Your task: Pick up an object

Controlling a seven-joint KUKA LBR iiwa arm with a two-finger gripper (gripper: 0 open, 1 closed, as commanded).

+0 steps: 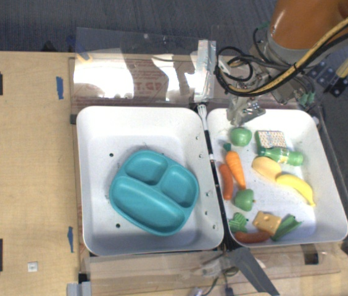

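Your right bin (331, 184) is crowded: carrots (234, 168), banana (297, 187) and green toy apple (240, 136) lie close together. The pincer (243, 113) hangs just above that apple; its state you cannot tell.

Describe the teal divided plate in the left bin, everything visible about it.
The teal plate is a rounded, smooth, plastic-looking tray with three compartments: two smaller ones along its upper side and one long one below. All three look empty. It lies right side up but turned askew on the floor of the left bin, roughly centred, nearer the front-right corner. Nothing else touches it; the toy food lies in the right bin.
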